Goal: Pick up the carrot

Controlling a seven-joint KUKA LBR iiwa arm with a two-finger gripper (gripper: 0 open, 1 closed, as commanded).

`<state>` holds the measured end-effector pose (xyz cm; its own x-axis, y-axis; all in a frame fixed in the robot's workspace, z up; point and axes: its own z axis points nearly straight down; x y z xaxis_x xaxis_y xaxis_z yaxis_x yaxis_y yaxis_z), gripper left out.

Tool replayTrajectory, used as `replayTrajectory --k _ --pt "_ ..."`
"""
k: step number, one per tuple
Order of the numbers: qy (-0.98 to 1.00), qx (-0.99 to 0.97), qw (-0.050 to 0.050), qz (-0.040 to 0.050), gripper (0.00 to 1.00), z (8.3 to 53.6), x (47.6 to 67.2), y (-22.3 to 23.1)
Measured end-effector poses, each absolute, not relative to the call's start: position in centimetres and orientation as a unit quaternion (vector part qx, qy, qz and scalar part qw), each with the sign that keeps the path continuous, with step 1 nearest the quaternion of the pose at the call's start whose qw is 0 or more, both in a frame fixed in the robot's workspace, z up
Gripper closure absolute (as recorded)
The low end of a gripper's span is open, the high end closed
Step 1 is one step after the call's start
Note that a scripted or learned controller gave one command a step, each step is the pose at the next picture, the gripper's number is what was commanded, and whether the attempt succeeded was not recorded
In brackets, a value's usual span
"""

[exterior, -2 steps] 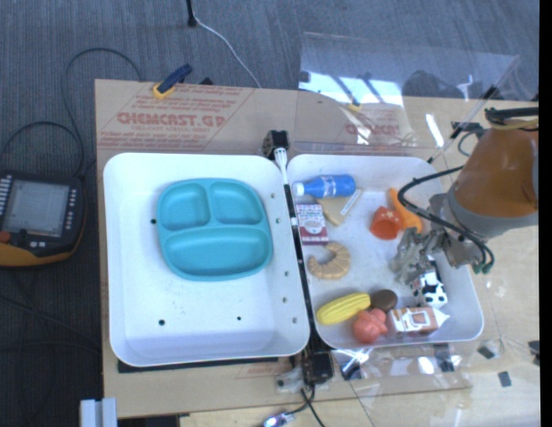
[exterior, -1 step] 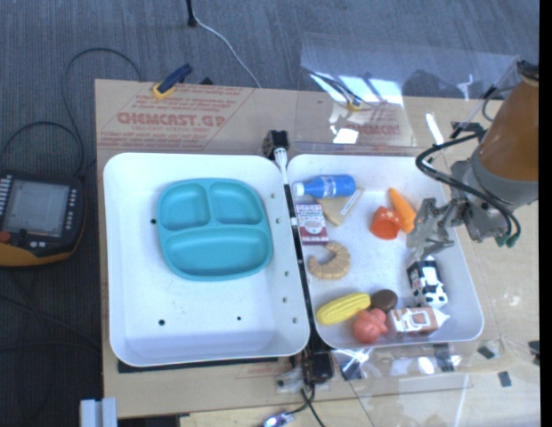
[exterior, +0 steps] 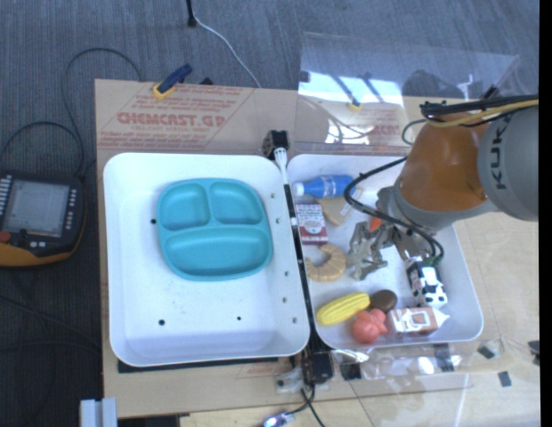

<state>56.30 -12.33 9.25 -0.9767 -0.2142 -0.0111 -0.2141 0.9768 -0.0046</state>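
You see the gripper (exterior: 368, 258) low in the middle of the right bin (exterior: 463, 265), under the big grey and orange arm. You cannot tell how wide it is open, and you cannot tell if it has hold of anything. A small orange bit that looks like the carrot (exterior: 375, 224) peeks out at 12 o'clock from the gripper, right up against it. The arm hides most of the carrot. Now count the things. There are two white bins side by side. The left bin (exterior: 133, 238) has one blue plate (exterior: 214, 229) with three parts, lying near its middle. In the right bin there is one blue bottle (exterior: 323, 186) lying on its side at 11 o'clock. Just below it is one red and white box (exterior: 310, 221), close to the wall between the bins. One curved tan pastry (exterior: 328, 263) lies at 9 o'clock from the gripper, just beside it. One yellow corn cob (exterior: 342, 309) lies at 7 o'clock in the bin. One red round fruit (exterior: 369, 326) sits at 6 o'clock, touching the end of the corn. One dark brown ball (exterior: 384, 300) sits just above the fruit. One small carton (exterior: 415, 320) lies at 5 o'clock, beside the fruit. One black and white toy cow (exterior: 426, 284) stands at 4 o'clock, just above the carton and a little way from the gripper.
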Motion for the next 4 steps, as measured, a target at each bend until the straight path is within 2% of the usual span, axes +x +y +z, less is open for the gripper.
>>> replayTrajectory --k 1,2,3,4 --pt "0.978 -0.21 0.012 -0.0048 1.0 9.4 51.1 -15.1" --pt "0.933 -0.361 0.009 -0.0039 1.0 9.3 51.1 -20.2" --pt "0.81 -0.586 0.005 -0.01 1.0 9.4 51.5 -17.5" --pt "0.778 -0.628 0.005 -0.0032 1.0 22.8 52.5 -15.0"
